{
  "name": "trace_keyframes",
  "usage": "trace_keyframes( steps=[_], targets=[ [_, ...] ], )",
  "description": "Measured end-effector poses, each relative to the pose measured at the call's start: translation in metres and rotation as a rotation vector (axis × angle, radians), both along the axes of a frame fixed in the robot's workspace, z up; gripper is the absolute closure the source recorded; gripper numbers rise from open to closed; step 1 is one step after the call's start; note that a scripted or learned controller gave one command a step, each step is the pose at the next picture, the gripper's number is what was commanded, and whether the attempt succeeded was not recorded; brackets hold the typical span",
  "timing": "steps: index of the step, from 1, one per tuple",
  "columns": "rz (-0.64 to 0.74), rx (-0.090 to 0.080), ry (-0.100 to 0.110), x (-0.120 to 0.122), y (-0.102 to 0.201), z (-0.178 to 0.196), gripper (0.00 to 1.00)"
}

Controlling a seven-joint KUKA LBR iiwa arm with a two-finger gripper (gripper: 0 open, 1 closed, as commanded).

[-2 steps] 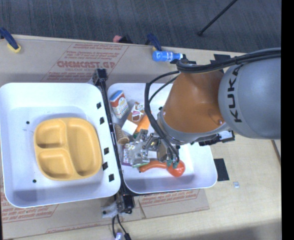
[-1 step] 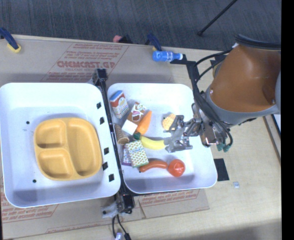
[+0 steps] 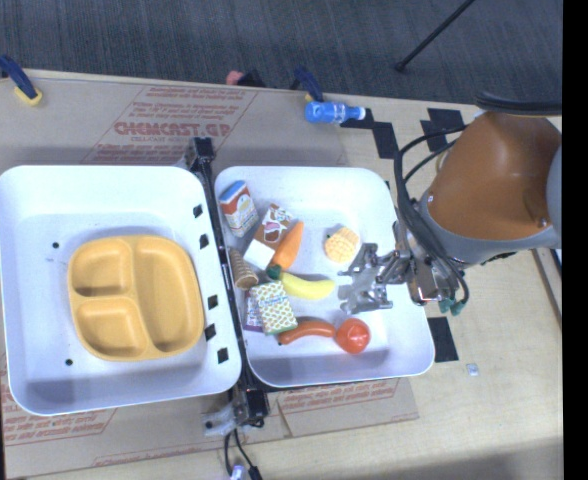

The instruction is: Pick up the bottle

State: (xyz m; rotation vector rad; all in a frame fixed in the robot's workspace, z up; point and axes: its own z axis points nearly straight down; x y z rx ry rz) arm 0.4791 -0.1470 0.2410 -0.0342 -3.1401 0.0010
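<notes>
We judged the end effector [image 3: 366, 280]—its grip state unclear—poised in the right bin [image 3: 404, 353], needing a slow, centred descent onto the bottle [image 3: 266, 226].

Gripper [image 3: 366, 277] over toy-cluttered right bin [image 3: 399, 363]

Bins [image 3: 14, 268] – glossy white plastic; yellow tray [image 3: 134, 295] – smooth matt plastic; bench [image 3: 494, 408] – printed cardboard.

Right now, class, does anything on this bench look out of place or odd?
Yes: a blue clamp-like item lies on the cardboard behind the right bin, apart from the others. The toy foods are jumbled against that bin's left side.
</notes>
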Motion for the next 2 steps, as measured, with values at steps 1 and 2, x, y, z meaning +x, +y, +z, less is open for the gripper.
trace_keyframes(
  steps=[1,2],
  targets=[
    [-0.138,0.001,0.001,-0.0026,-0.0419,-0.0154,1.0],
    [-0.246,-0.001,-0.002,-0.0024,-0.0492,-0.0159,1.0]
  ],
)
